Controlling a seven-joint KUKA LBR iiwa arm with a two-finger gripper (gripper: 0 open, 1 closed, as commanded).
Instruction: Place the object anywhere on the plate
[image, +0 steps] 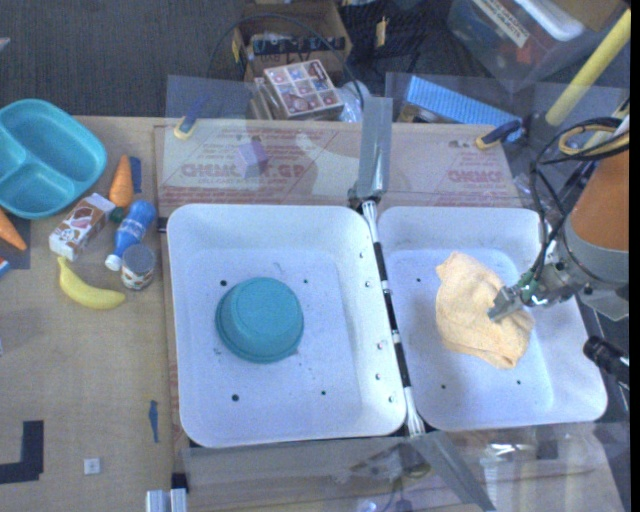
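One yellow cloth (480, 320) at right, gripper (510, 303) on its edge, jaws' state unclear; pinch deep, then carry left to the teal plate (260, 318).

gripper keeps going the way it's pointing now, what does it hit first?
Most likely the yellow cloth. The gripper points down and toward the view's left, with its tip at or just over the cloth's right part in the right bin. Whether it already touches is unclear.

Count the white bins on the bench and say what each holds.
2. Left bin holds an upturned teal bowl; right bin holds a yellow cloth.
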